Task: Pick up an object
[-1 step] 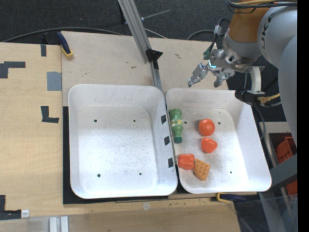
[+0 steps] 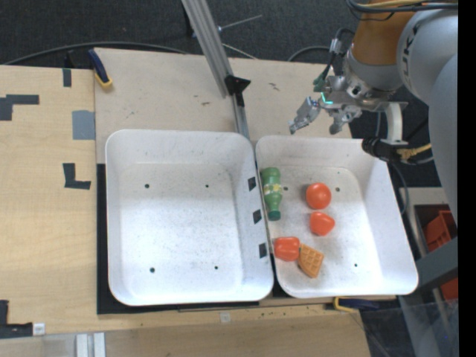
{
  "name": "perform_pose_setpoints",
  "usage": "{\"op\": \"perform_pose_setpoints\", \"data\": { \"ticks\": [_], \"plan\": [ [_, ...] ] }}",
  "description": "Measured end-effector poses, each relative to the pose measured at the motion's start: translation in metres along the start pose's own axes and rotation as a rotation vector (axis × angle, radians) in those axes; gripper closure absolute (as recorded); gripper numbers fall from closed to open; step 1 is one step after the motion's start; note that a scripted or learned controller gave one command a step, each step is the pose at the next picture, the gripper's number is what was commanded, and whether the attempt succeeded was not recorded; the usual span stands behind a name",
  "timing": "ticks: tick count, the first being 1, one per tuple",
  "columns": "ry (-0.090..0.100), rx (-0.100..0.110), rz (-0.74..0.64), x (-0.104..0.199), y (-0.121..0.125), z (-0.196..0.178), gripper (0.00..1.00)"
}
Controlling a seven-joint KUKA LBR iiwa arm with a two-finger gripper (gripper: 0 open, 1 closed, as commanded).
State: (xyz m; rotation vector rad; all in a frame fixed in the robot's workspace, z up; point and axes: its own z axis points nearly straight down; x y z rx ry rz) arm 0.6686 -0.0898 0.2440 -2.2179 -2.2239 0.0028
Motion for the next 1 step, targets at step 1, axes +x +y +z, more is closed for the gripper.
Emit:
{"op": "perform_pose_setpoints", "data": {
  "ticks": [1],
  "plan": [
    [0.0, 0.004, 0.0, 0.0027, 0.0036, 0.0448, 0.0]
  ]
}}
